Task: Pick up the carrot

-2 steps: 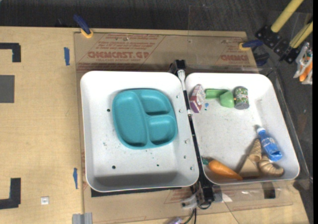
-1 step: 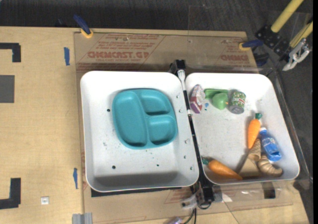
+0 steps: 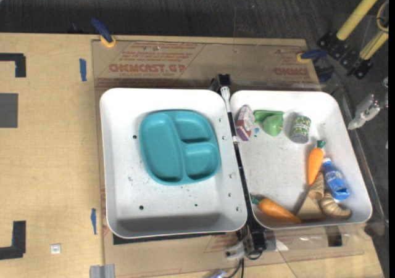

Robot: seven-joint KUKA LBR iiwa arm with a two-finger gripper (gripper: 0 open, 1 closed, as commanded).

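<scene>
Jaws: whether wide or narrow cannot be told; a pale grey piece of hardware point(image 3: 368, 110) sits at the right edge, just outside the right bin.
Carrot point(image 3: 315, 165): right bin point(image 3: 278, 166), right half; nearly upright in view, green stub at the far end.
Beside carrot: blue bottle point(image 3: 336, 182) just to its right; tan lumpy item point(image 3: 328, 205) below both.
Near wall, right bin: second orange tapered piece point(image 3: 278, 210), lying along it.
Far wall, right bin: purple-white packet point(image 3: 245, 122), green item point(image 3: 270, 121), small grey-green can point(image 3: 300, 128), in a row.
Left bin point(image 3: 114, 147): teal divided plate point(image 3: 180, 145), centred.
Tabletop point(image 3: 49, 147): brown board beneath both bins.
</scene>
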